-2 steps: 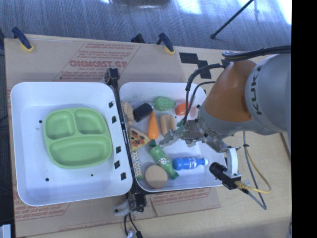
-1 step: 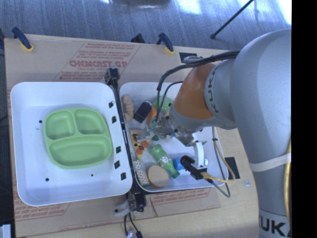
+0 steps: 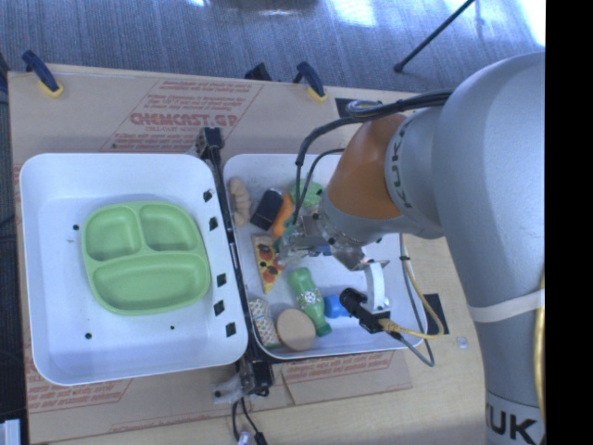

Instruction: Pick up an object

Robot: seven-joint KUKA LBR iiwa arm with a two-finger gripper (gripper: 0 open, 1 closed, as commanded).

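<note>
The right bin (image 3: 394, 336) holds several small objects. Along its left side lie a tan lumpy piece (image 3: 240, 200), a black block (image 3: 268, 209) with an orange item (image 3: 283, 213) beside it, and a pizza slice toy (image 3: 267, 260). Nearer the front are a green bottle (image 3: 309, 300), a beige rounded object (image 3: 296, 329), a small blue piece (image 3: 335, 306) and a speckled item (image 3: 260, 319). My gripper (image 3: 298, 240) hangs low over the middle of this bin, just above the green bottle and right of the pizza slice. The wrist hides most of it.
The left bin (image 3: 46, 341) holds a green divided plate (image 3: 145, 256). A black divider with clips (image 3: 222, 248) runs between the bins. The arm's orange band (image 3: 366, 179) and grey body cover the right bin's far right. A light green object (image 3: 311, 193) peeks out beside the wrist.
</note>
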